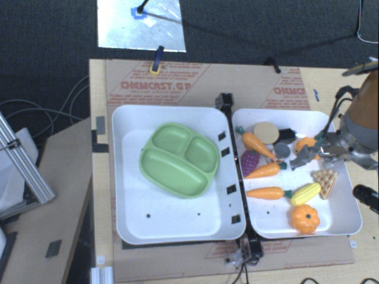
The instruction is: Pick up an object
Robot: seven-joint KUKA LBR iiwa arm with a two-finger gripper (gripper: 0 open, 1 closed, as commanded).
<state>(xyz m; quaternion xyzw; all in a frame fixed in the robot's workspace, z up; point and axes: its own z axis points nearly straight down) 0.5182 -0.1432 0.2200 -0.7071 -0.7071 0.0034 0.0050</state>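
Several toy foods crowd the right bin [349, 218]. Gripper [303, 157] low beside a carrot [262, 170], fingers apart, clamped on nothing. Reaching step, seemingly; next: settle over one piece, then close.

Dark blue-grey carpeted floor [47, 34]; shiny square metal sheet [141, 16] on it; brown cardboard-topped bench [195, 81].

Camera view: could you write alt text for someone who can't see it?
A grey robot arm's gripper hovers low over a right white bin of toy food, including carrots, corn and a pumpkin. The left bin holds a green divided plate.
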